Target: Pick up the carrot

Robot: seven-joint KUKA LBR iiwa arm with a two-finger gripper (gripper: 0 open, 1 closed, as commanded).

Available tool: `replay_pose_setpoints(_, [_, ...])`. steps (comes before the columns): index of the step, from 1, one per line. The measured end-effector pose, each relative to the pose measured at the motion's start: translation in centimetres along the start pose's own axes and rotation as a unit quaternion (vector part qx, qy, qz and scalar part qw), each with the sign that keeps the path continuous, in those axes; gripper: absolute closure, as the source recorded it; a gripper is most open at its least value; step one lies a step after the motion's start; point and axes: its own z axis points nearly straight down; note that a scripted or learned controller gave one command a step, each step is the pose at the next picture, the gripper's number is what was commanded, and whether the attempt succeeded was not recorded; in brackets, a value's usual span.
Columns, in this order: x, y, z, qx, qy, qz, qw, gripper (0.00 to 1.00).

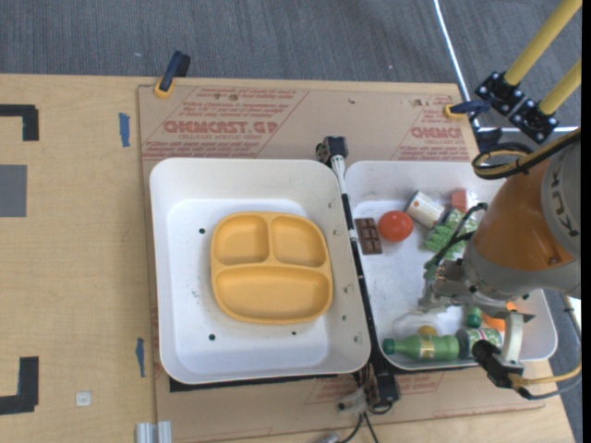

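Two white bins sit on the counter. Down in the right bin, the gripper is partly hidden, so its grip is unclear. An orange bit, maybe the carrot, peeks out beside it.

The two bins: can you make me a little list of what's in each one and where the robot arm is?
left bin: a yellow divided plate with three compartments
right bin: a green bottle lying on its side, a red ball, a brown chocolate bar, a white can, some green leafy toys
carrot: maybe the small orange bit by the arm, too hidden to be sure
arm: reaching in from the right, low over the right bin
gripper: just above the bottle
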Motion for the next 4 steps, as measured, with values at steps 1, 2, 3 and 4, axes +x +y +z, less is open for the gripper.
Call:
replay_pose_setpoints(1, [-4.5,0.8,-6.3,0.0,0.0,0.022,0.9998,1.0])
replay_pose_setpoints(2, [7.1,-1.1,-8.6,0.0,0.0,0.109,0.994,1.0])
replay_pose_setpoints(3, [1.1,1.1,-12.9,0.0,0.0,0.119,0.9929,1.0])
replay_pose_setpoints(4, [9.6,-1.8,-8.6,0.003,0.0,0.192,0.9815,1.0])
